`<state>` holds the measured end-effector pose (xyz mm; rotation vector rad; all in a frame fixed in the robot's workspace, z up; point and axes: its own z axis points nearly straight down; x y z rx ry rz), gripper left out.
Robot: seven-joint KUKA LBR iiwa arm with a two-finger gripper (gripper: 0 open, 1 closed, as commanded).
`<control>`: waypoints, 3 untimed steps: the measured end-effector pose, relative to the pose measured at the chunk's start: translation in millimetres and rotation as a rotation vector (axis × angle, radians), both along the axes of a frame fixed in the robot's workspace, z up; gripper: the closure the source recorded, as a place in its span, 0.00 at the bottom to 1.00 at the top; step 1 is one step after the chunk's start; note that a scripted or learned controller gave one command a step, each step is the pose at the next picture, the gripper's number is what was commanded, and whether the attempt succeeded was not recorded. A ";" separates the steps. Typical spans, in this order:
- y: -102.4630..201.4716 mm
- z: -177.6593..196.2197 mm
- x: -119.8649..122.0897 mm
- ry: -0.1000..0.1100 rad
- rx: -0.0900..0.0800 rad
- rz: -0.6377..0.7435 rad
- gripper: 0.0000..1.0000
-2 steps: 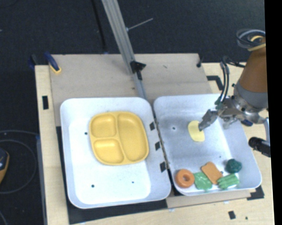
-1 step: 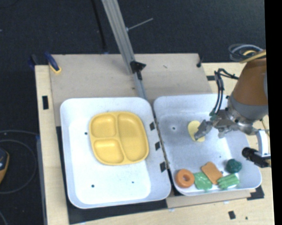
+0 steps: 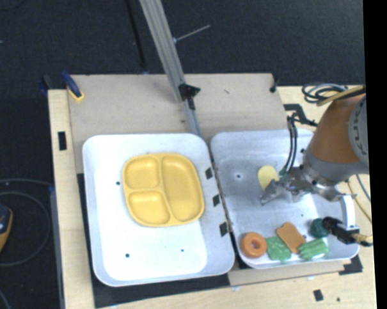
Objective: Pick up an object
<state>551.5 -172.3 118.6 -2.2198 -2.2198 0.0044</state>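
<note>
Your hand (image 3: 270, 193) sits low inside the right bin (image 3: 245, 161), near its middle, with the grey arm (image 3: 337, 144) and its orange band reaching in from the right. You cannot tell from this angle how far the hand is spread or whether it grips anything. A pale yellow round piece (image 3: 266, 175) lies just above and beside the hand's tip, close enough that contact cannot be judged.

Along the near edge of the same bin, well below the hand, you have a row of small things: an orange ring (image 3: 253, 244), a green block (image 3: 278, 249), a tan-orange block (image 3: 290, 235) tilted beside it, another green piece (image 3: 313, 248), and a dark teal object (image 3: 320, 227) at the right end.

The left bin (image 3: 108, 250) holds a yellow divided plate (image 3: 163, 188) with three compartments. Both bins rest side by side on the pale wooden surface (image 3: 127, 102). A grey metal pole (image 3: 166, 49) slants up from the surface behind the bins.
</note>
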 end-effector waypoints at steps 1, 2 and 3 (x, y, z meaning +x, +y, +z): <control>-1.2 -17.5 0.8 -0.005 -0.001 -0.002 0.00; -1.3 -4.2 2.8 -0.011 0.000 -0.004 1.00; -12.0 55.5 3.0 -0.010 -0.003 -0.006 1.00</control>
